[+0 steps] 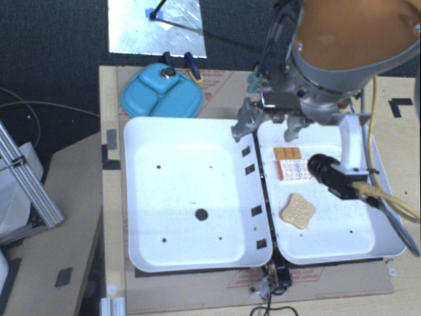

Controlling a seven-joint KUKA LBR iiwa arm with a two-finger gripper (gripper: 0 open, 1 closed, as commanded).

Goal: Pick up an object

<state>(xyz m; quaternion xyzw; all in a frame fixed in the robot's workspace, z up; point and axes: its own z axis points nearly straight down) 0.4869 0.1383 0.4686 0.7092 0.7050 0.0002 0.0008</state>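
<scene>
Camera view shows the hand [270,125] above the far edge of the right bin [388,239], its two fingers [242,128] spread apart and holding nothing. A box [290,164] and a cracker [298,210] lie in this bin, near each other. A blue container [162,93] sits on the tabletop [109,104] behind the left bin [141,203].

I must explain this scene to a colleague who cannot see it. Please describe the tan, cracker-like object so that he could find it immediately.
Look at the right bin of the two white ones. The cracker lies near that bin's middle, toward its front edge, below the orange box. Unlike the box, which is rectangular and printed, it is plain tan with rounded, wavy edges.
</scene>
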